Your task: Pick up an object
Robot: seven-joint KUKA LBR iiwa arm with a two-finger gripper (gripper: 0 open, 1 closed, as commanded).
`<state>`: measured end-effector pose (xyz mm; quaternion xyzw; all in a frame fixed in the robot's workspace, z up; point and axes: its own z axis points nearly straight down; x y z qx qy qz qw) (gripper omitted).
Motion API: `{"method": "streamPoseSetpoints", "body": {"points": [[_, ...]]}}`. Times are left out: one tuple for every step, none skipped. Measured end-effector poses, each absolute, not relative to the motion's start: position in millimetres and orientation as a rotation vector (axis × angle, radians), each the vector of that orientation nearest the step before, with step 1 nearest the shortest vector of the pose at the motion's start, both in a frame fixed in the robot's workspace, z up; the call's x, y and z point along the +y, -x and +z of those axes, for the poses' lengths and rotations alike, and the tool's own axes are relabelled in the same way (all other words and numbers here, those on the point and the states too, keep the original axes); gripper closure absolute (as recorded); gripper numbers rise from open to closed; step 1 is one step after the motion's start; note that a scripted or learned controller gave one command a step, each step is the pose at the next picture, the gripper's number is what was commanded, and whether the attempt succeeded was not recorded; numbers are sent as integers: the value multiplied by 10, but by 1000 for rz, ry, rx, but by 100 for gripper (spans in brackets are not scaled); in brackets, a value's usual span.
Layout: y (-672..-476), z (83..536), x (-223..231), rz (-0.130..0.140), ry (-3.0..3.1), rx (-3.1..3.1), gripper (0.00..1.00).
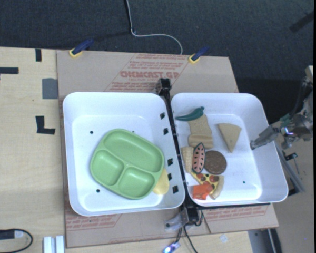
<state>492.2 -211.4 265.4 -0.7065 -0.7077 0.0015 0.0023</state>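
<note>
The right bin (253, 186) holds a cluster of toy food along its left side: a dark green pepper (190, 114), a tan bread slice (200, 133), a watermelon slice (198, 158), a brown round patty (215, 162), a pizza slice (215, 185) and a red piece (200, 192). A tan cheese wedge (230, 135) lies apart, nearer the middle. My gripper (256, 142) reaches in over the bin's right side, its tip to the right of the wedge and apart from every item. Nothing hangs from it.
The left bin (79, 109) carries a light green divided plate (126, 163), with a yellow piece (161, 184) tucked at the plate's lower right. A black clip strip (171, 136) joins the bins. Cardboard and a wooden bench lie underneath.
</note>
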Motion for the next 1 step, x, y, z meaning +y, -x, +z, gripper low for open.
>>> {"method": "streamPoseSetpoints", "body": {"points": [[-4821,773,-2038,6,2219,-2217,0]]}}
